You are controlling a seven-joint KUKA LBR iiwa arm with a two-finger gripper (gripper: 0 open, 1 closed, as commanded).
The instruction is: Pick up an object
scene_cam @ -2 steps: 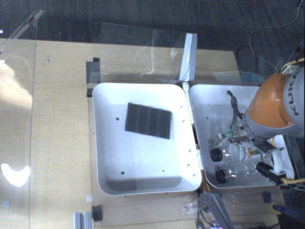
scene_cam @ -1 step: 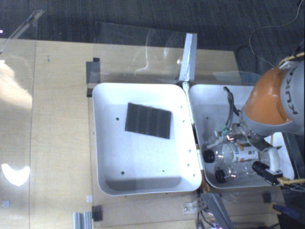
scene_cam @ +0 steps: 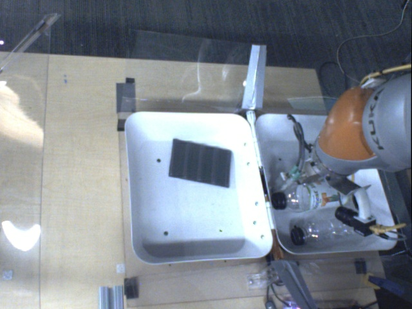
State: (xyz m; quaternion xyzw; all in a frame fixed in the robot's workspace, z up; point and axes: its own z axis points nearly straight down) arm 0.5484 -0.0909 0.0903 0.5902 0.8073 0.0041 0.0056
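The left bin [scene_cam: 193, 221] holds one thing, a dark flat pad [scene_cam: 200, 162]. It lies toward 12 o'clock from the bin's middle, slightly askew, and the floor around it is bare. Nothing is near it, so it looks untouched.

The right bin [scene_cam: 275, 145] holds two clear bottles with black caps. The upper bottle [scene_cam: 302, 200] lies on its side at about 7 o'clock from that bin's middle, with its cap toward 9 o'clock. The lower bottle [scene_cam: 317, 231] lies just beside it at 6 o'clock, close to the near rim, its cap also toward 9 o'clock. Both appear to rest on the bin floor, and neither is lifted.

The arm [scene_cam: 351, 134] reaches in from 3 o'clock and covers much of the right bin. The gripper [scene_cam: 308, 172] hangs under the wrist, right at the upper bottle's 12 o'clock side. It is mostly hidden by the wrist and by cables, so I cannot tell whether it is open or closed. I also cannot tell whether it touches the bottle.

As a judgement, the task is at the approach or grasp stage. The arm has chosen the right bin, and the upper bottle looks the likely target. Nothing is seen held, so the pick is not yet done. What is left is to close on a bottle, or confirm the hold, and then lift it clear of the bin. The round, clear bottle could roll or slip aside toward its neighbour.
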